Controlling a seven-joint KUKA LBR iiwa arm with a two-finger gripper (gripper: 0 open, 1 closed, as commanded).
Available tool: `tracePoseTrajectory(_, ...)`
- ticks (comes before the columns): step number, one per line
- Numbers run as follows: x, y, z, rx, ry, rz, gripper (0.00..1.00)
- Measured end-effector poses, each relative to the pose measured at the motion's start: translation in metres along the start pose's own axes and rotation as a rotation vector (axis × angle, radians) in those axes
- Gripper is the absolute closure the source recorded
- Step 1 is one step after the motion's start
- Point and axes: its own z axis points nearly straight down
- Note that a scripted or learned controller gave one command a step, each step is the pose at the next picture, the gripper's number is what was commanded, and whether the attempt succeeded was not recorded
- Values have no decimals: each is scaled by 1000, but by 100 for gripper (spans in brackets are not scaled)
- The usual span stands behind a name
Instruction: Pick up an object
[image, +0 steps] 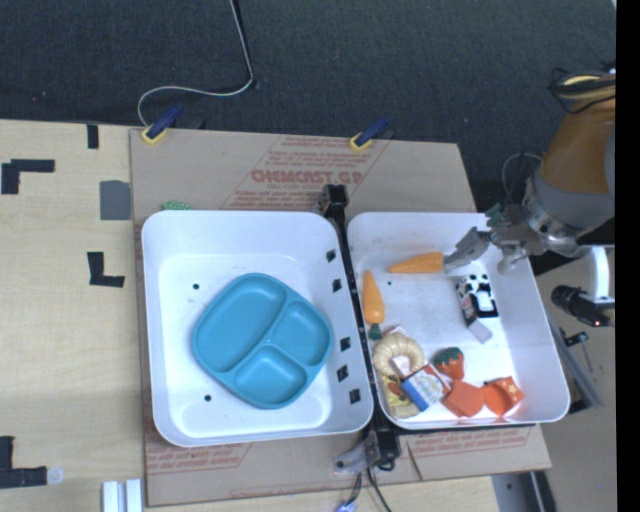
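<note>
1. Two white bins sit side by side on the tabletop (60, 300); the left bin (160, 330) carries a blue divided plate (262, 340), and the right bin (530, 320) carries everything we might pick.
2. Our pincer (487, 247) hovers at the far right of the right bin with its fingers spread apart and nothing between them.
3. Nearest candidates are an orange carrot (417, 264) just left of the pincer and a black-and-white toy (477, 297) just near of it. We judge that a descent between the two could close on neither.
4. A second carrot (372, 298) lies by the bin's left wall; fingers there could jam against the wall.
5. Along the near edge, a ring-shaped pastry (398, 354), a small packet (420, 388), a tomato (448, 362) and orange pieces (482, 397) crowd together; a grasp there might nudge neighbours or catch two at once.
</note>
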Motion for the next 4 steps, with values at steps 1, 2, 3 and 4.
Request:
tracePoseTrajectory(1, -47, -11, 88, 3, 0, 1, 0)
tracePoseTrajectory(2, -22, 3, 121, -10, -9, 2, 0)
tracePoseTrajectory(3, -22, 5, 110, -16, -11, 0, 100)
tracePoseTrajectory(4, 57, 78, 105, 7, 3, -1, 100)
